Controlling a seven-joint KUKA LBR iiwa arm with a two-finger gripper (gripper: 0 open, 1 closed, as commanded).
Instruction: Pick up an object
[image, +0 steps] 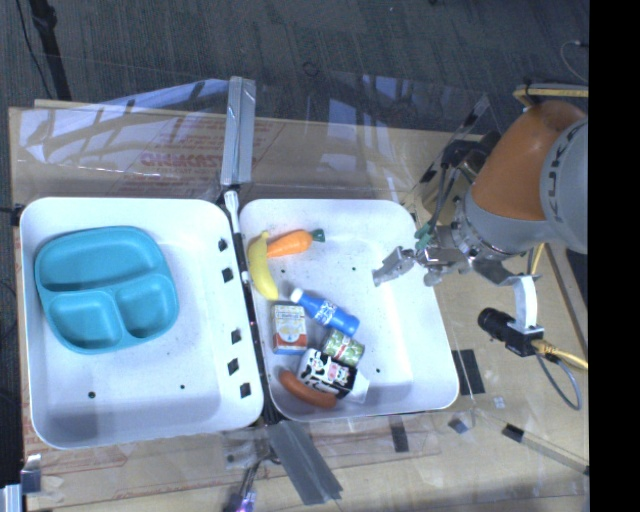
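The arm (530, 180) runs out of the frame at the right, so only its orange band and grey wrist show. The gripper (395, 266) is small and dark over the right bin (400, 340); how its jaws stand cannot be told. The sausage (305, 391) lies partly under the black-and-white carton (330, 372). The green can (343, 349) is half covered by that carton. Print on the small box (290, 326) is too small to read.
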